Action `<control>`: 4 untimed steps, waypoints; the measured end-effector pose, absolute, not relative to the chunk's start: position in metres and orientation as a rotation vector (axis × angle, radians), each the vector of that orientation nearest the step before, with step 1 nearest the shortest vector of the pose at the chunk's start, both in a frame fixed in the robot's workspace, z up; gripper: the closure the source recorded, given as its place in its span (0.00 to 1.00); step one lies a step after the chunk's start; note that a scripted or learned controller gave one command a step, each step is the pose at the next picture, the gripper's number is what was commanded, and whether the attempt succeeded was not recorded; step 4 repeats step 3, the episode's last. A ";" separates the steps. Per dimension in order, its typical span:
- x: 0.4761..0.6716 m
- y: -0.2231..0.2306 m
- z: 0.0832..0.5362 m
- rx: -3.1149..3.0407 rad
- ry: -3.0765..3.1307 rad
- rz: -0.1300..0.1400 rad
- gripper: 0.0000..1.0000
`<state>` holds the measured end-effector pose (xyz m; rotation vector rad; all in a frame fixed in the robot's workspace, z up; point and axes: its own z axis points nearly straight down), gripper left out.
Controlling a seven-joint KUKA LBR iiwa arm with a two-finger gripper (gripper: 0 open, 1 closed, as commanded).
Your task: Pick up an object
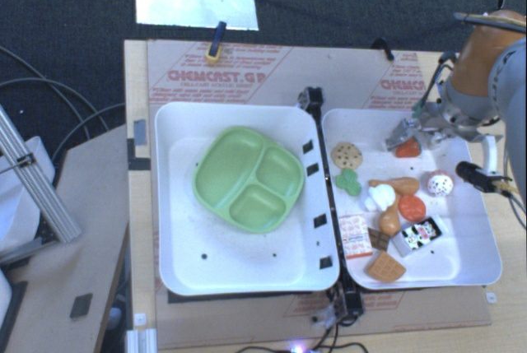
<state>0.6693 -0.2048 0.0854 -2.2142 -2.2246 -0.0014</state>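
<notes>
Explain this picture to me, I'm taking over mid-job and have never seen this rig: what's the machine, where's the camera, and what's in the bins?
One camera looks down at a slant on a bench with two shallow white bins. The grey robot arm with an orange band reaches in from the right. Its two-finger gripper sits low over the right white bin, right at a small red-orange toy piece; whether it grips that piece I cannot tell. That bin also holds toy food: a round chocolate-chip cookie, a green leafy piece, a tan waffle square and others. The left white bin holds a pale green divided plastic tray.
</notes>
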 end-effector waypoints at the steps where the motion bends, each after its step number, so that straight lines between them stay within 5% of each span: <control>1: 0.671 -0.206 0.098 -2.218 -2.235 -0.007 1.00; 2: 0.670 -0.144 0.086 -2.215 -2.234 -0.005 1.00; 3: 0.626 -0.035 0.190 -2.209 -2.236 -0.009 1.00; 4: 0.626 -0.035 0.190 -2.209 -2.236 -0.009 1.00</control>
